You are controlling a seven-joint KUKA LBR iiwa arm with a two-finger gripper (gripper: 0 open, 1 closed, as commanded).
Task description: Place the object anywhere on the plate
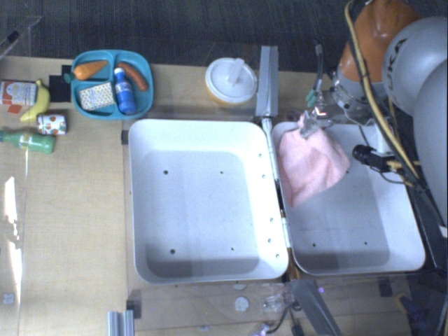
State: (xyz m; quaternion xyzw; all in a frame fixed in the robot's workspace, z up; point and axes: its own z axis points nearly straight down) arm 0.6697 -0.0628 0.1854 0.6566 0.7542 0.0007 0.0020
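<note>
gripper (pixel 313 115): pinched on top corner of pink cloth (pixel 311 165), which drapes from it into right bin (pixel 364 257), lifted for carrying. left bin (pixel 203 257) adjacent; no plate identifiable.

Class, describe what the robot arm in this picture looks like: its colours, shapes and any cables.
The arm is bulky, rounded and light grey, with an orange band near the wrist. Yellow and black cables loop along it. The claw is small, metallic and dark.
</note>
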